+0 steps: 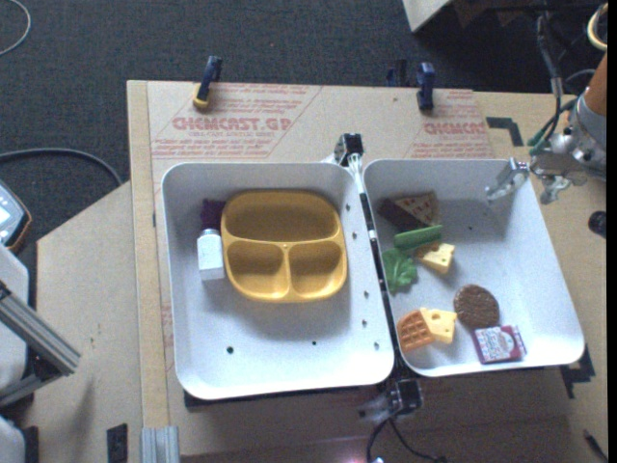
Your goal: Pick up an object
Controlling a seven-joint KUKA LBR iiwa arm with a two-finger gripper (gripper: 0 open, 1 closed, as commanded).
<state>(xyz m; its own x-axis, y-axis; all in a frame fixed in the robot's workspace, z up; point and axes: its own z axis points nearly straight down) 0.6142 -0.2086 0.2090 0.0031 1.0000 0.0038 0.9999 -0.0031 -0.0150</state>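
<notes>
— White plastic, both bins. What sits in the left bin [183,345]?

— A yellow divided tray [284,244] with three compartments, a small white bottle [210,255] touching its left edge, and something dark purple [212,208] tucked behind the bottle, too hidden to name.

— And the right bin [549,287]?

— Toy food. A brown wedge [413,207] at the back, a green strip [417,235] just below it, a yellow cheese piece [440,257], a green leafy bit [399,270] by the dividing wall, a waffle [416,330] touching another cheese piece [442,325], a brown round patty [476,306], and a red-and-white packet [498,343] near the front rim.

— The gripper [528,174]?

— Over the right bin's far right corner, above bare floor, well apart from the food. Nothing sits between its fingers; how far apart they stand, I cannot tell. The arm is cut off at the right edge.
</notes>
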